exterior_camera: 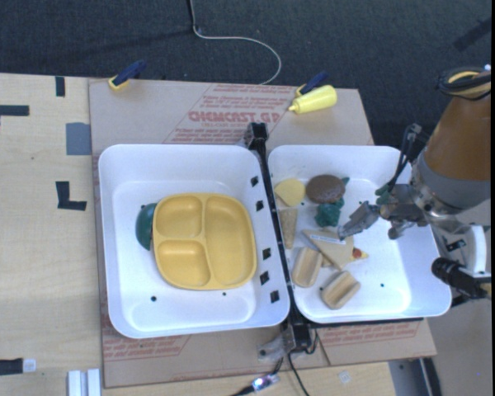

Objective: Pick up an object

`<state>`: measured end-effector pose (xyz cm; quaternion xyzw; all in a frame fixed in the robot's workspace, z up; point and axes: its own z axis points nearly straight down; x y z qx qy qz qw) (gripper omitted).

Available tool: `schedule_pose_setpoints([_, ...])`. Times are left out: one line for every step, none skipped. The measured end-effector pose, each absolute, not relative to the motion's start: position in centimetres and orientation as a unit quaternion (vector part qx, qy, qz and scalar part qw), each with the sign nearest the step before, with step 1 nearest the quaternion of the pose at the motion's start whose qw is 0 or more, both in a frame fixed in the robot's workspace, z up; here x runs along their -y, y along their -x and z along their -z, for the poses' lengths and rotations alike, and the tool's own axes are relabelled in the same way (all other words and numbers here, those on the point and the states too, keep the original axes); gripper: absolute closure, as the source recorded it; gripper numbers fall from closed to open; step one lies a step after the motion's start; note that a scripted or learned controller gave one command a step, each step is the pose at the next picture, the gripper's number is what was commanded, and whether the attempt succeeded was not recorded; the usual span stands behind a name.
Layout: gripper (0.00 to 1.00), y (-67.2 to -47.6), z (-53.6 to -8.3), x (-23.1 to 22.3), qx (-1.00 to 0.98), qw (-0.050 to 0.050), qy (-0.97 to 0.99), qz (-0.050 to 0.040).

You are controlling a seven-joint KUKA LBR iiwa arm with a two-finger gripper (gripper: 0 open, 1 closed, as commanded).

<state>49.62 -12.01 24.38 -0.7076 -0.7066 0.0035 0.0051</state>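
Gripper (pixel 352 223) right of centre frame, over right bin (pixel 412 299); finger state unreadable. Toy food pile (pixel 326 250) lower centre, just beside tip. Yellow divided plate (pixel 205 240) in left bin (pixel 115 221).

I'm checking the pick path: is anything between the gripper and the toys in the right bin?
Nothing visible. The gripper hangs in the right bin, right over the toy pile, its tip beside the teal toy and the wedge.
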Motion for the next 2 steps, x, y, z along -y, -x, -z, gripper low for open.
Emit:
schedule_pose_setpoints([0.0,-49.8,-24.9,12.0,0.708,0.001,0.707,-0.0004])
schedule_pose_setpoints([0.0,-50.1,-18.5,12.1,0.707,0.003,0.707,-0.0025])
